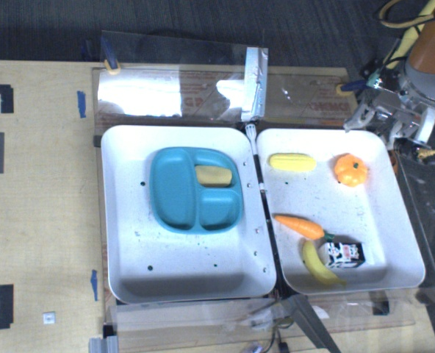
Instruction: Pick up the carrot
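The orange carrot [298, 226] lies on its side near the middle of the right bin [405, 219], its thin end pointing left toward the divider. My gripper [389, 121] hangs over the far right corner of that bin, well away from the carrot and up and to its right. Nothing shows under it. The grey arm with its orange band [430, 54] comes in from the upper right.
A banana [317, 262] and a small black-and-white carton [344, 254] lie just in front of the carrot. A round orange fruit [350, 170] and a yellow piece [291, 162] sit at the back. The left bin [122, 219] holds a blue divided plate [181, 193] with a tan block [214, 176].
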Motion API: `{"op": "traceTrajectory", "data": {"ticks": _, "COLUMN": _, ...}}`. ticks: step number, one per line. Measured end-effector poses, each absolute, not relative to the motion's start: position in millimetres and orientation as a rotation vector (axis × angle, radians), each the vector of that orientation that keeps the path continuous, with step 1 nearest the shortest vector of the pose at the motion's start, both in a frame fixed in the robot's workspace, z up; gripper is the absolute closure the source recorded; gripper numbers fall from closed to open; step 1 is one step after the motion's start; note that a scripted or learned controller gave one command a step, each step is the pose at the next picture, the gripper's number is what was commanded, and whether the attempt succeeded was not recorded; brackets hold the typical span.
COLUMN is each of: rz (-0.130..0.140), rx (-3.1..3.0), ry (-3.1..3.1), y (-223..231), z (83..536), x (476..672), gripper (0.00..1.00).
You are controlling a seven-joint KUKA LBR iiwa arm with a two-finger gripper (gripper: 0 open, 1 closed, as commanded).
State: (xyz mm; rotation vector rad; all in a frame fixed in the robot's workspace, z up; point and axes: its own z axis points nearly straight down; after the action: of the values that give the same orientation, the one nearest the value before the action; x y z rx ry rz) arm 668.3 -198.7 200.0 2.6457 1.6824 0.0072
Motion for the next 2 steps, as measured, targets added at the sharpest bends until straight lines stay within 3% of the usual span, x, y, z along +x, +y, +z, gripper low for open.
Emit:
{"op": "traceTrajectory", "data": {"ticks": 1, "rz": -0.006, "rx": 2.735, "ry": 1.555, "y": -179.8, "z": 158.3, "x": 629.1, "gripper": 0.00}}
{"op": "traceTrajectory", "data": {"ticks": 2, "rz": 0.001, "rx": 2.898, "ry": 1.216, "y": -183.2, "z": 85.6, "x": 599.7, "gripper": 0.00}}
